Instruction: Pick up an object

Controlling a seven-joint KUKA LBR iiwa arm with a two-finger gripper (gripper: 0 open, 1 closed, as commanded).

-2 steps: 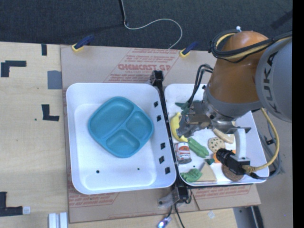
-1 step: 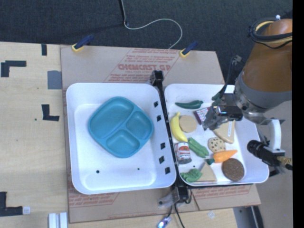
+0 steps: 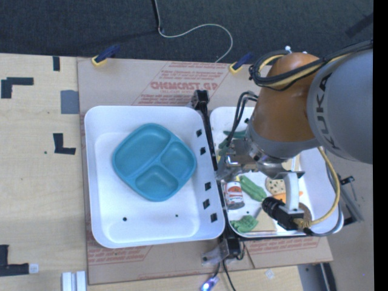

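Right bin (image 3: 330,180) holds small toy-food items: a little can (image 3: 234,194), a green pod-shaped piece (image 3: 252,187), a green leafy piece (image 3: 245,224) at the near edge. All probably light, stiff plastic; the can is likely slippery, so take it across its sides. Blue divided plate (image 3: 155,160) sits in the left bin (image 3: 100,162). Arm (image 3: 303,114) hangs over the right bin, wrist down, covering the tool; can't tell its state.

Left bin (image 3: 97,162): white, holds a teal-blue divided plate (image 3: 154,161). Right bin (image 3: 321,162): white, with green pieces (image 3: 251,188), a red-and-white labelled can (image 3: 234,195) and a tan spotted item (image 3: 276,186). Arm (image 3: 339,111): grey with orange band. Worktop (image 3: 36,162): light wood with black marks; cardboard sheet (image 3: 176,83) has red print.
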